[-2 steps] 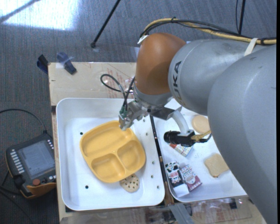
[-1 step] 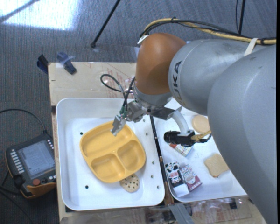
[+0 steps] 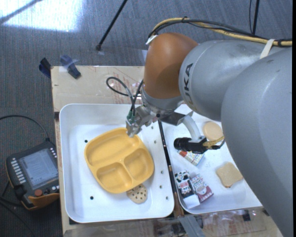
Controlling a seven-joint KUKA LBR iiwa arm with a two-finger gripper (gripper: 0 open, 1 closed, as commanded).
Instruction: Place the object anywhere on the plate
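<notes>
Grey carpet underfoot, with a teach pendant [image 3: 33, 174] lying on it at view left. The wooden surface [image 3: 89, 83] carried two white bins.

Left bin [image 3: 69, 157]: one yellow plate [image 3: 108, 154] with three compartments, all bare, and one round cookie [image 3: 137, 194]. Right bin [image 3: 217, 194]: two small cartons [image 3: 193, 187], a bread slice [image 3: 229, 174] and sundry small items (not assessed further).

The pincer [image 3: 133, 130] hung over the plate's far rim, on the side twd the divider between the bins. Pincer state: cannot tell, as its working end was too small and shadowed to read. Whether it carried anything could not be told either.

Task's thing, in my judgement: the cookie, being the only loose item in the plate's bin. It lay at the plate's near rim, touching the edge or slightly tucked under it (which of the two was not resolved).

Governing relation: the cookie lay straight across the plate from the pincer, twd the view's bottom and marginally right, with the whole plate between them. The cookie was round, so it had no long axis and wrist angle should matter little. Approx. one side of it was crowded by the plate rim. Probable risk: a descent there nudges the plate rather than seating cleanly on the cookie.
</notes>
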